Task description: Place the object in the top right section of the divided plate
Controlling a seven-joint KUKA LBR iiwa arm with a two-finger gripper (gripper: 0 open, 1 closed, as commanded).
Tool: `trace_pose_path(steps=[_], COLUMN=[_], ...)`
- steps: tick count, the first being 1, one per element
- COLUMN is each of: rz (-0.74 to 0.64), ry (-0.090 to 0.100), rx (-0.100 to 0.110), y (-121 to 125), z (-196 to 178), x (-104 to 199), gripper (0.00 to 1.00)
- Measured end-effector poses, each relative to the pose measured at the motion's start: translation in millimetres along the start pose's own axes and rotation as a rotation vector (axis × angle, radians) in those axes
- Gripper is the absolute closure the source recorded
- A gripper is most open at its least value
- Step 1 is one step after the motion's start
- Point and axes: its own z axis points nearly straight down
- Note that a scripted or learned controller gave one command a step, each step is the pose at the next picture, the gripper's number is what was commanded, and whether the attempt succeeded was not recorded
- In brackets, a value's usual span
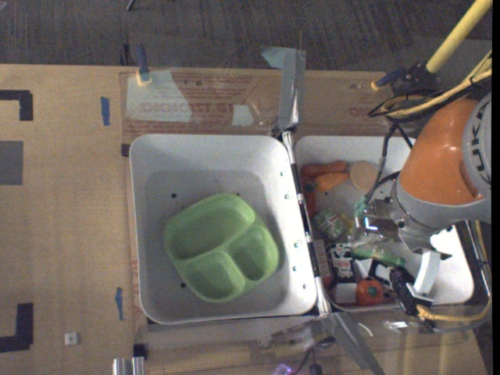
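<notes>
A light green divided plate (221,246) with three sections lies in the left white bin (156,158), and nothing is in any section. The grey arm with its orange band (437,162) reaches over the right bin (461,283). Its gripper (373,237) hangs low over that bin's clutter, above a pale green elongated item (379,256). The wrist hides whether anything sits between the fingers. Below the gripper are a small orange object (369,291) and a black, white and red item (341,260).
At the back of the right bin lie an orange carrot-like piece (328,180), a tan round piece (362,176) and a greenish crumpled packet (332,225). A metal divider (301,209) separates the bins. Yellow cables (461,22) run at the top right.
</notes>
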Motion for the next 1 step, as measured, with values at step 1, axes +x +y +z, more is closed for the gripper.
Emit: trace_pose_path(steps=[1], rz=[-0.083], ry=[-0.002], rx=[0.001], y=[-5.5], z=[-54.2], x=[69.6], gripper=[1.00])
